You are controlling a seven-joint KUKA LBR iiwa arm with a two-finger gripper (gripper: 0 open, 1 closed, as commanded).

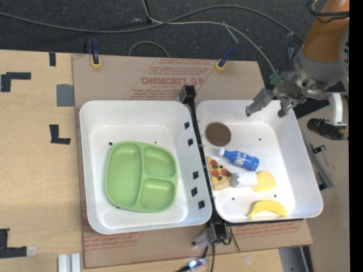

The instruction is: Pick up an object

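Objects for picking lie in the right bin point(300, 152): a brown round cookie point(218, 134) near its upper left, a blue bottle point(240, 160) with a white cap lying on its side just below the cookie, a pizza slice point(219, 173) against the bin's left wall, a small white bottle point(243, 180) touching the pizza slice's right end, a pale yellow block point(265, 181) just beside that white bottle, and a banana point(267, 209) near the bin's lower edge. The left bin point(93, 152) holds a green divided plate point(141, 175) with three compartments, lying flat near the bin's middle. Both bins sit side by side on a cardboard sheet point(164, 78) fixed with two blue and yellow clamps point(95, 52) at its far edge. The gripper point(270, 106) hangs above the upper right corner of the right bin, well apart from all the objects. Its two fingers are spread open, one finger point(254, 106) pointing left and down, the other over the bin's rim, and nothing is between them. The grey arm point(326, 44) with its orange band reaches in from the right. Black cables point(170, 21) run across the dark surface behind the bench.
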